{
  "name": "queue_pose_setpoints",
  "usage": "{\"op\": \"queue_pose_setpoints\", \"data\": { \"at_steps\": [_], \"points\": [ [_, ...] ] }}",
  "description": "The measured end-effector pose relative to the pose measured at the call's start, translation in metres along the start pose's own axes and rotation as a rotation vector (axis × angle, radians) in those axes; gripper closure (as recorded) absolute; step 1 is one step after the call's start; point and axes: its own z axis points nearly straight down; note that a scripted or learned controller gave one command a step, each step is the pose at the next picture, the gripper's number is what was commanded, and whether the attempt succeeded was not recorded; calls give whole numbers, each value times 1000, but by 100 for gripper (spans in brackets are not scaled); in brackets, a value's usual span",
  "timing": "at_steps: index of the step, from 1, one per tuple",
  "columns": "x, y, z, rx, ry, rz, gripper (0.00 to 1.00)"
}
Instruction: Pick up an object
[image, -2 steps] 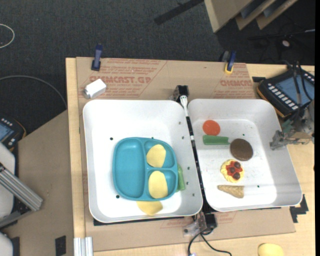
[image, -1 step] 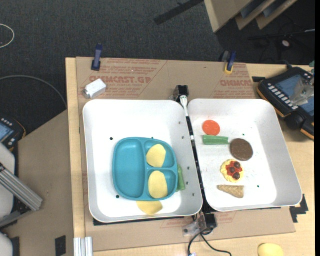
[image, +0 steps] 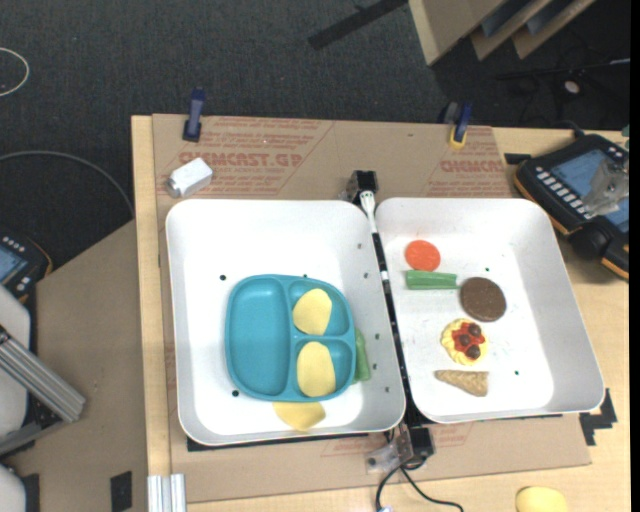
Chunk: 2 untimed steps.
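The right bin (image: 540, 250) holds a red-orange disc (image: 422, 254), a green bar (image: 430, 281), a brown round cookie (image: 482, 298), a small yellow tart with red and dark toppings (image: 464, 341) and a tan wedge (image: 463, 381). In the left bin (image: 200, 250) lies a teal divided plate (image: 258, 335). A yellow piece (image: 312, 311) sits in its upper right compartment and another yellow piece (image: 317, 368) in its lower right one. A third yellow piece (image: 300, 413) lies just below the plate. A green piece (image: 361, 358) pokes out at the plate's right edge.
A black cable (image: 378, 262) runs along the seam between the bins. Blue clamps (image: 194, 114) (image: 459, 124) grip the board's far edge, near a small white block (image: 190, 177). A handheld pendant (image: 580, 185) lies at the right, and a yellow object (image: 540, 498) at the bottom.
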Motion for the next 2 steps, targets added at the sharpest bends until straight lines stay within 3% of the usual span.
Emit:
{"op": "queue_pose_setpoints", "data": {
  "at_steps": [2],
  "points": [
    [0,2,-21,-8,-6,-2,100]
  ]
}}
